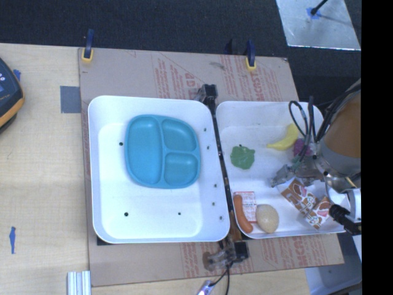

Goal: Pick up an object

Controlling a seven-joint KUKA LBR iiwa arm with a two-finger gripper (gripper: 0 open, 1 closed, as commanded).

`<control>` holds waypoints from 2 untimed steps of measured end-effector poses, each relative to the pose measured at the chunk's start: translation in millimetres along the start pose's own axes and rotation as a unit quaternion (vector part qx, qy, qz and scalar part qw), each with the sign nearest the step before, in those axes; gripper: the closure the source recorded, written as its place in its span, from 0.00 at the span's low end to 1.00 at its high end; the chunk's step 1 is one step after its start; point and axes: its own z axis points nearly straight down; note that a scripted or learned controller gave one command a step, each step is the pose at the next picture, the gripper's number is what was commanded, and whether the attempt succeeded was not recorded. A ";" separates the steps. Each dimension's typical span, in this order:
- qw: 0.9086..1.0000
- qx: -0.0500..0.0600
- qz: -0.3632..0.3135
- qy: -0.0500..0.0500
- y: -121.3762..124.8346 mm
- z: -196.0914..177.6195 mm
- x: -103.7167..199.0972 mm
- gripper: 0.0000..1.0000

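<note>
Near edge of the right bin (228, 112): a hot dog (242, 213) lies with its long axis running near to far, beside a small red-and-white packet (247, 201) whose print is too small to read, and a pale egg-shaped item (267, 219). Toward the bin's right corner a brown-and-white snack packet (305, 203) lies aslant; its lettering cannot be read. The gripper (284, 177) sits low over the bin just left of that packet; whether its fingers are spread or closed cannot be told. Farther in, a green toy (242, 157) stands apart on bare white floor, with open room around it. A yellow banana (284, 140) lies near the far right wall, beside a purple item (299, 146). Left bin (101, 165): a blue divided plate (163, 151). The cardboard sheet (184, 72) on the table (37, 183) bears red print, illegible.
</note>
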 end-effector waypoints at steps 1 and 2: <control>1.000 -0.001 -0.001 0.000 67.3 -0.8 -28.1 0.00; 1.000 0.000 -0.001 0.000 131.5 -0.6 1.9 0.00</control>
